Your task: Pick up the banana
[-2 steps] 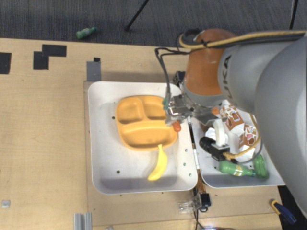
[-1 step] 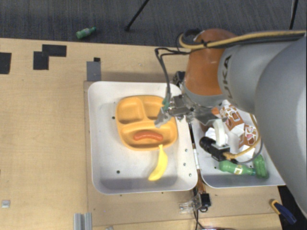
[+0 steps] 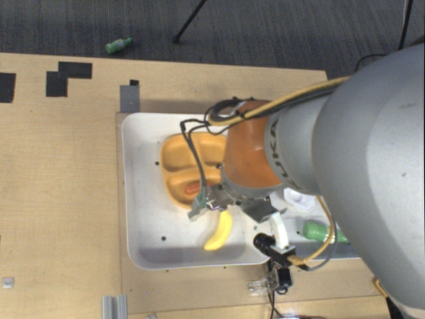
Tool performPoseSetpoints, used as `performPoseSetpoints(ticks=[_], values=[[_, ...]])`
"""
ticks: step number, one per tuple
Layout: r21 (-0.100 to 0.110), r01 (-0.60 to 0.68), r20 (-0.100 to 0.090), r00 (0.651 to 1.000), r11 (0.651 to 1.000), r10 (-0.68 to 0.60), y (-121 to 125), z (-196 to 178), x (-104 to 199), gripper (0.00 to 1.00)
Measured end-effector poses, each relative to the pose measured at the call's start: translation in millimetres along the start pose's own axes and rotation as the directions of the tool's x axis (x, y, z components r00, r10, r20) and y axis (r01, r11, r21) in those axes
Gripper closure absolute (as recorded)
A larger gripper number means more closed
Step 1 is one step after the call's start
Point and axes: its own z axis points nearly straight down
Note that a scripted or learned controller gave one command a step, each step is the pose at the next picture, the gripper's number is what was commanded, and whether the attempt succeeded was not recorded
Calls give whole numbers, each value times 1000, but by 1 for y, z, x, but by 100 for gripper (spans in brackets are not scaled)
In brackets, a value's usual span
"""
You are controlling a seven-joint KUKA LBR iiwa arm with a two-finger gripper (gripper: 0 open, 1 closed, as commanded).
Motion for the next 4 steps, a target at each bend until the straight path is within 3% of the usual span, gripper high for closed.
performPoseSetpoints(ticks=[1, 2, 3, 4], values=[[-23, 266, 13, 964, 964, -266, -2, 38, 10, 0], [-2, -53, 1, 999, 999, 53, 21, -32, 16, 0], [-3, -40, 1, 999, 999, 40, 76, -65, 4, 0], [1, 30, 0, 1000, 1000, -30, 4, -28, 36, 0]])
